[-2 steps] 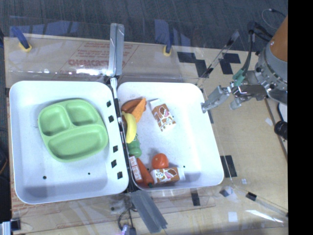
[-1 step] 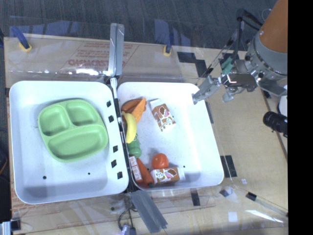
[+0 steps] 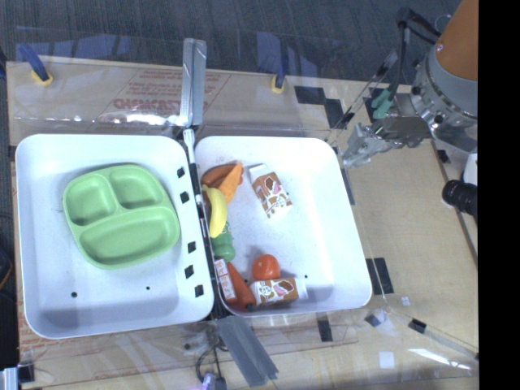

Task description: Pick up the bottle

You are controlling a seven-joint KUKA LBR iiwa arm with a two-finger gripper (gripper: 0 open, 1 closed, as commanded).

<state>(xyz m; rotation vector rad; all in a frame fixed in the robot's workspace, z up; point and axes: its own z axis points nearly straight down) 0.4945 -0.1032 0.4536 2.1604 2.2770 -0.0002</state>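
The bottle [image 3: 231, 283] looks like the small red-orange one with a white label, lying in the front left corner of the right bin [image 3: 325, 218]. It rests against the bin's left wall, beside a red tomato [image 3: 265, 266] and an orange-brown carton [image 3: 275, 291]. My gripper [image 3: 356, 150] hangs over the far right corner of the right bin, well away from the bottle, with nothing seen in it.
Along the right bin's left wall lie an orange carrot-like piece [image 3: 225, 178], a yellow banana [image 3: 215, 210] and a green item [image 3: 223, 245]. A small white and brown carton [image 3: 270, 192] lies near the middle back. The left bin [image 3: 41, 218] holds a green divided plate [image 3: 122, 214].
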